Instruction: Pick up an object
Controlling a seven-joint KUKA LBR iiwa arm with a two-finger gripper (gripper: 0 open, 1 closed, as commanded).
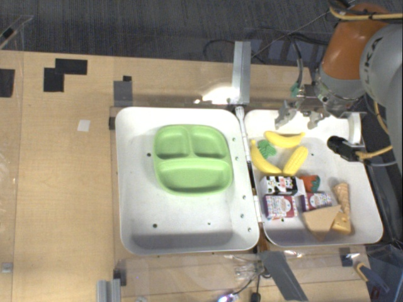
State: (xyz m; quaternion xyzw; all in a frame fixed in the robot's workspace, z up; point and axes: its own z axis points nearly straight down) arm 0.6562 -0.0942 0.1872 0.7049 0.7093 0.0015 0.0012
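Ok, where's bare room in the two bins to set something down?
Left bin: bare floor all round the green tray, widest along the near edge. Right bin: crowded with bananas, corn, cartons and bread; bare patches are the far right corner beside the gripper and the near edge.

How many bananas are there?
2. One banana lies near the top of the right bin, just below the claw. The other banana lies along the bin's left side. More could be hidden underneath.
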